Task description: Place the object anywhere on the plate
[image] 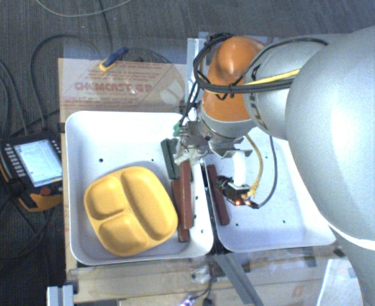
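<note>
— Looking down from the camera view, how far along was the job?

— Not done, by my reckoning. The yellow plate (130, 209) lay in the left bin (88, 139) with nothing on it. The likeliest object, a long brown stick (184, 203), lay along that bin's right wall, just beside the plate's edge but not on it.

— And the gripper?

— The gripper (189, 144) hung over the stick's upper end, under the orange band (229, 75). Whether it was apart, together or clamped on anything, I could not tell; the wrist hid it.

— So what was left?

— As I judged it, the whole carry: securing the stick, lifting it and setting it down on the plate.

— What were the things like?

— The plate was smooth, glossy plastic, rounded at the corners and split into three shallow wells. The stick was slim, straight and dull reddish-brown, possibly wood. A short dark green piece (169, 159) lay just beside its top end. A second brown stick (218, 204) lay in the right bin (283, 225), near the shared wall. Both bins were plain white, shallow and smooth.
</note>
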`<state>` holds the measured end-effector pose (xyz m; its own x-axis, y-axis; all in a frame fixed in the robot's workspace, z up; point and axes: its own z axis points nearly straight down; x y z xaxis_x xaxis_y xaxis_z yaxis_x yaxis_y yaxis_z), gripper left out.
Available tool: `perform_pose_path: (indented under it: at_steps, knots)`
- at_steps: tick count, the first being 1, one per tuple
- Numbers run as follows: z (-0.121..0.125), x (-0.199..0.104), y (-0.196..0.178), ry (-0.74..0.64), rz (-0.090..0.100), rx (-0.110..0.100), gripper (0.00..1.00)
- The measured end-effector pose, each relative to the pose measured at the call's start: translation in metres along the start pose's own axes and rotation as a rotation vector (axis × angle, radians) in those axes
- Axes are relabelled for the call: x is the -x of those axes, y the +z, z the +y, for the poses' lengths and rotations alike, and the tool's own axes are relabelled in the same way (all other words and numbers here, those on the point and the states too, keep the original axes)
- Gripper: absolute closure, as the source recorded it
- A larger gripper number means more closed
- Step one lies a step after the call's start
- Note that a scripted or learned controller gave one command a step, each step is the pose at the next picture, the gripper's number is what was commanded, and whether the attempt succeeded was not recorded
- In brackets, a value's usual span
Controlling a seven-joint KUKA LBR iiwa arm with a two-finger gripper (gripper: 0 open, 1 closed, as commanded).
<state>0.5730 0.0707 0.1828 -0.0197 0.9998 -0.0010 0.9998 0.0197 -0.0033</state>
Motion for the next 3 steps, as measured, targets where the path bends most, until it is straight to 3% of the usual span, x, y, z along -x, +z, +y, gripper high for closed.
perform_pose_path:
  at_steps: [1, 2, 3]
  knots:
    - [-0.045, -0.05, -0.004, -0.081, 0.0, -0.002, 1.0]
    - [-0.057, -0.111, 0.004, -0.064, 0.0, 0.005, 1.0]
    - [-0.059, -0.111, 0.006, -0.064, -0.001, 0.0, 0.0]
